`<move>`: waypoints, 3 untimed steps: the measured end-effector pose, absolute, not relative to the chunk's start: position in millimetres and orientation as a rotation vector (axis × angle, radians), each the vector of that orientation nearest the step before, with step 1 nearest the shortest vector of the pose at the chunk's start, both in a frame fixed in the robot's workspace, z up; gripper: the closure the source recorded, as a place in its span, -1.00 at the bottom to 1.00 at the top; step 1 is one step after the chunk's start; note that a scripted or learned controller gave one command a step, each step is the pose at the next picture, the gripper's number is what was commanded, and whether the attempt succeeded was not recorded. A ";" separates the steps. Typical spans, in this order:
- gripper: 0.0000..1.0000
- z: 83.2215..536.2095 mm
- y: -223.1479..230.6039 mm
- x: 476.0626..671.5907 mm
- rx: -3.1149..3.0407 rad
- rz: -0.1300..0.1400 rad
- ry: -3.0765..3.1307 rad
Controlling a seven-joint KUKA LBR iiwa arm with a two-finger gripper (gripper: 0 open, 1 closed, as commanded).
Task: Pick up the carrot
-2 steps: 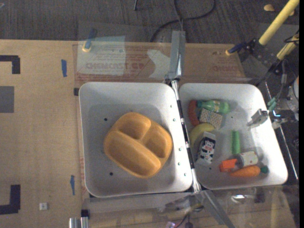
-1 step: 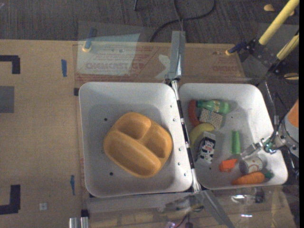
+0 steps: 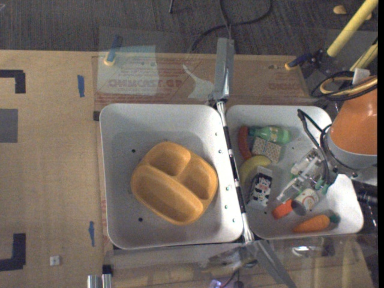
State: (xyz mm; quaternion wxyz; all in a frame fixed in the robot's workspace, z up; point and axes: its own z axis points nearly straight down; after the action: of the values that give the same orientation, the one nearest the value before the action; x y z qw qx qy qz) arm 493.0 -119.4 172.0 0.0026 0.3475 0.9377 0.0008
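Nearest the camera, in the right-hand bin (image 3: 351,221), the carrot (image 3: 312,223) lies along the bin's front wall, its orange body pointing left and its green tip to the right, with nothing touching it. Just behind it and to the left sits a shorter orange piece (image 3: 282,210), and beside that a small round cup (image 3: 306,201) with a pale rim. The gripper (image 3: 298,192) hangs over that cup, above and behind the carrot and apart from it; the metal parts are too cluttered to tell whether the gripper is spread or pressed together, and nothing can be seen pinched in it. The arm (image 3: 355,131), with its orange band, comes in from the right over the bin's edge. Left of the gripper stands a small carton (image 3: 261,188) printed with a cow, touching a yellow rounded item (image 3: 254,164) behind it. Farther back lie a speckled block (image 3: 266,150), a reddish piece (image 3: 243,141) by the left wall and a green bottle (image 3: 270,135) on its side. In the left bin (image 3: 120,131) rests a yellow divided plate (image 3: 174,182). Beyond both bins, the worktop (image 3: 48,161) carries a clear plastic sheet (image 3: 135,71), and black cables (image 3: 240,8) trail over the dark floor.
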 end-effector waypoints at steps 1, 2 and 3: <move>-1.00 117.5 -163.8 489.7 1.248 0.013 2.858; 1.00 128.0 -164.6 490.3 1.252 0.017 2.853; 1.00 184.9 -78.3 480.7 1.000 0.002 2.973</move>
State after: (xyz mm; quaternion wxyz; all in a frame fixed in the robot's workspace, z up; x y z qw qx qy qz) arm 480.7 -78.3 184.9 0.0023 0.3187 0.9479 0.0007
